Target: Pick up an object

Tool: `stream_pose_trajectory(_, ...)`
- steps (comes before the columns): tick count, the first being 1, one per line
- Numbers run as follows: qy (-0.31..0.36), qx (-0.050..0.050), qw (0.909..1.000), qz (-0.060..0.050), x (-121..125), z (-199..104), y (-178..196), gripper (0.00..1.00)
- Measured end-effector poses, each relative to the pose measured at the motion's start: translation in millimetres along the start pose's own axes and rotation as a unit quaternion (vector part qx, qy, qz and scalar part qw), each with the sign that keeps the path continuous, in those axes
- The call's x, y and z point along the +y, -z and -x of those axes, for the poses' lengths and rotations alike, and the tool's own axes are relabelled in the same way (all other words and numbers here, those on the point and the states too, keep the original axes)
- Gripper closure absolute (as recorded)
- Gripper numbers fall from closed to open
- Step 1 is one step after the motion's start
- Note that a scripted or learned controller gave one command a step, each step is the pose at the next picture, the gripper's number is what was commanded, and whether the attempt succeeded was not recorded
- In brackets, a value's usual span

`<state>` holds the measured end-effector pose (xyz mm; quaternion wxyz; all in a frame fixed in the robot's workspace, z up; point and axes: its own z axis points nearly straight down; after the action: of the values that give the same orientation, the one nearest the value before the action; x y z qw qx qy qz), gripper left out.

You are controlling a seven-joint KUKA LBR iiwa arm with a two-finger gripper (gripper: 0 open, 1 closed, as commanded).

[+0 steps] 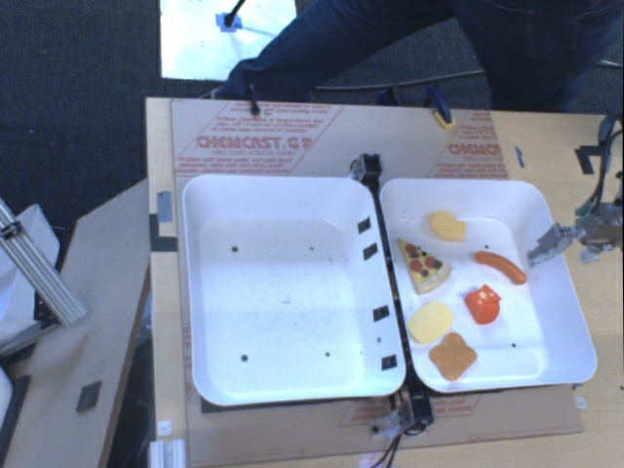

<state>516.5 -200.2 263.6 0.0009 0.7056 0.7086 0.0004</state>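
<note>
One toy sausage point(501, 266) lies just left of the gripper point(546, 247), long axis slanting down-right; jaws' state: cannot tell.

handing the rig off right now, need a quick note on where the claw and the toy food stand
Claw: at the right bin's right rim, holding nothing that the view shows.
Things, all lying in the right bin: pizza slice by the divider, sausage nearest the claw, red pepper, yellow piece at the back, pale yellow round, brown toast-like piece at the front.
Done: nothing picked up.
Left: grasp one item and lift it; the sausage looks the closest.
</note>
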Motion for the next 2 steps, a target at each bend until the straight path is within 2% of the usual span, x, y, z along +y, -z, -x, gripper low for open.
stream_pose_trajectory(1, 0.001, 0.002, 1.0000, -0.004, 33.7, -3.0, -148.5, 0.00)
stream_pose_trajectory(2, 0.000, 0.001, 1.0000, -0.001, -12.0, -58.6, -179.9, 0.00)
